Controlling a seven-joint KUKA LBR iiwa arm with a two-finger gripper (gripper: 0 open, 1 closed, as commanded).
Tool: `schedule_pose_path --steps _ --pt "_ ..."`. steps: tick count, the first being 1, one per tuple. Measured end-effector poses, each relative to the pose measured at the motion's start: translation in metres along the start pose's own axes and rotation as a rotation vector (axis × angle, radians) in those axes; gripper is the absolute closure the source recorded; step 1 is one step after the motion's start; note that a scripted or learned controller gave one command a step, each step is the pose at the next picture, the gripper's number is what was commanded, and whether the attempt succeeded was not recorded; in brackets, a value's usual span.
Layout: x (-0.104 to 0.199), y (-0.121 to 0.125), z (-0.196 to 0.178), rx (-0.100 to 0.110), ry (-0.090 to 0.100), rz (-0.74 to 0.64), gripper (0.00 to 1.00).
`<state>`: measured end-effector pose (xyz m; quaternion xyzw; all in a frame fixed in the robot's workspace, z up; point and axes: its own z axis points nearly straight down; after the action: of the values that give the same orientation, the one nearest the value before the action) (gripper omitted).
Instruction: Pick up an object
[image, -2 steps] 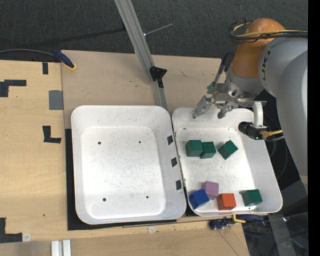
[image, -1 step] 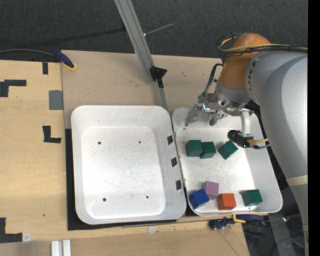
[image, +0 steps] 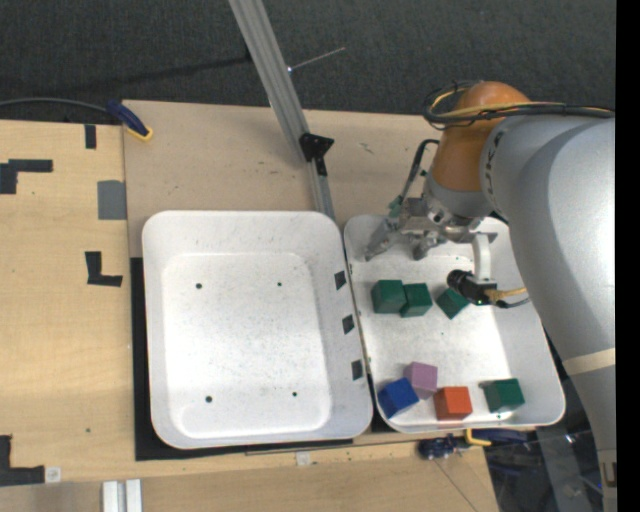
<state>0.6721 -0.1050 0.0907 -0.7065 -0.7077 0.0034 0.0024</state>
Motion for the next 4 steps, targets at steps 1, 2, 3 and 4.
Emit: schedule_pose_path --steps 1,2,3,4 --pt "0.001 0.000 -0.011 0.000 0.000 -0.002 1.00" --pt "-0.008 0.004 -0.066 -0.012 0.001 0.000 1.00" --pt "0.000 0.007 -0.127 -0.014 0.001 -0.001 1.00" --pt "-0.007 0.003 -0.177 -0.013 0.001 0.000 1.00"
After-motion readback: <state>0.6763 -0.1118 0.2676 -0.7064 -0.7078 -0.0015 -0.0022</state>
